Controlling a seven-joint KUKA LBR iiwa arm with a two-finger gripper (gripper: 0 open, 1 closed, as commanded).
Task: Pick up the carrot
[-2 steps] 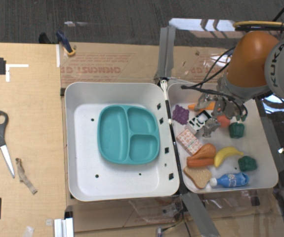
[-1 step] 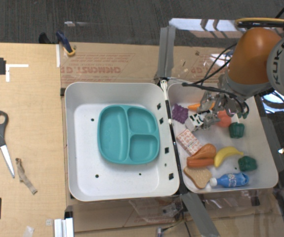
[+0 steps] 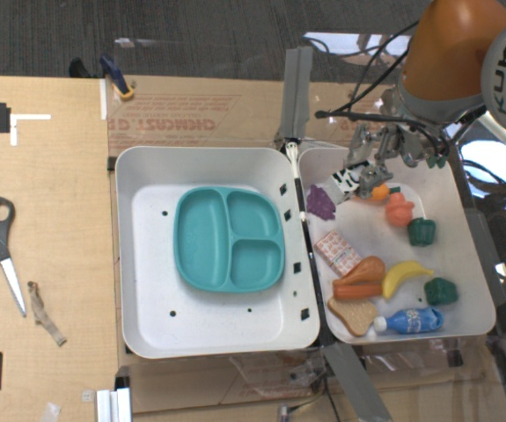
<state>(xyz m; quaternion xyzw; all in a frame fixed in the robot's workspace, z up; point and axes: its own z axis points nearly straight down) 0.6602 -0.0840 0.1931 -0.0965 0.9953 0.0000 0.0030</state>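
Lying just beside gripper (image 3: pixel 371 176), carrot (image 3: pixel 398 209).

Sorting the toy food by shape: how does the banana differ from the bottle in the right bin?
The banana is yellow; the bottle is blue with a white cap. The banana is curved; the bottle is straight. The banana lies nearer the bin's middle, beside the hot dog; the bottle lies along the near edge, next to the bread slice. Both lie flat in the right bin.

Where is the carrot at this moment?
The carrot lies in the right bin, toward its far end, beside the green pepper and just below the end effector.
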